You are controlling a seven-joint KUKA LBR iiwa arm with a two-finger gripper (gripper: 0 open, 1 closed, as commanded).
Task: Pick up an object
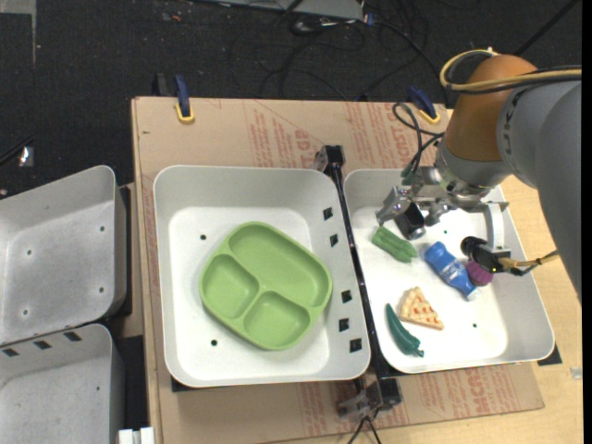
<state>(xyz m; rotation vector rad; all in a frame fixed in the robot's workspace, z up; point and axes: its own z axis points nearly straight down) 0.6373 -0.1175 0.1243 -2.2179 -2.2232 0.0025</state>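
Observation:
My gripper [404, 213] hangs over the back left part of the right bin [527, 336], at the end of the grey arm with the orange band. Just in front of it lies a light green oblong piece [394, 244], close to the fingertips but apart from them. Further right lies a blue bottle-shaped toy [449, 267], with a small purple item [478, 273] beside it. A pizza slice toy [420, 309] and a dark green pod [402, 331] lie toward the bin's front.
The left bin [180, 202] holds a green divided plate [265, 285]. A black divider [347, 239] runs between the two bins. Grey trays [55, 239] sit off the bench at the left.

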